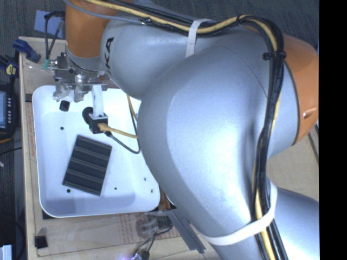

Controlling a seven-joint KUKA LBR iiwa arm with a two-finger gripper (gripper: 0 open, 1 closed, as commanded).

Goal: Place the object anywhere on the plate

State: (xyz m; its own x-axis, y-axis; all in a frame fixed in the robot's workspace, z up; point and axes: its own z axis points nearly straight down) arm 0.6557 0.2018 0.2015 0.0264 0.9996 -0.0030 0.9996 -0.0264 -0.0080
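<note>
Frankly, I'd centre the gripper (70, 93) over the dark ribbed slab (87, 164), which I take for the object, and line it up across the slab's short side before descending. The slab lies flat in the white bin (47, 145), on the tool's near side and well apart from it. How wide the gripper stands, or whether it has anything, I cannot tell. It hangs wrist-down over the bin's far end, the grey arm (217, 134) bulking large behind it.
</note>
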